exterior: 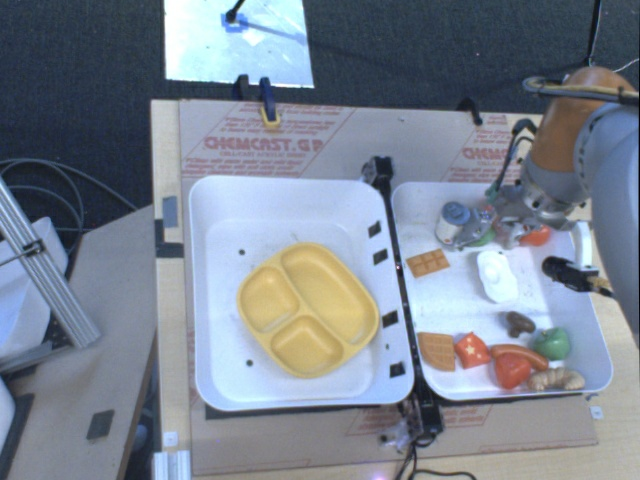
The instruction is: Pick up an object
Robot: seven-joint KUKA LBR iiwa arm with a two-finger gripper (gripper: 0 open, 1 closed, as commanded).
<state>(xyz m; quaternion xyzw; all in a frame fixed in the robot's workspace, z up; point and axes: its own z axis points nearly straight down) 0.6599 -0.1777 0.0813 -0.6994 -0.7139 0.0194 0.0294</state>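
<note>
My gripper is low over the far end of the right bin, below the arm's orange band. It sits among a small grey and blue can, a green piece and an orange-red piece. I cannot make out anything held in it. A white object lies just in front of it, and a brown waffle piece lies to the left. Along the near end lie a toast slice, a red piece, a tomato-red piece, a green pepper, a brown lump and a tan peanut shape.
The left bin holds a yellow divided plate. A black divider with clips runs between the bins. A dark part juts over the right bin's right wall. Cardboard lies under the bins.
</note>
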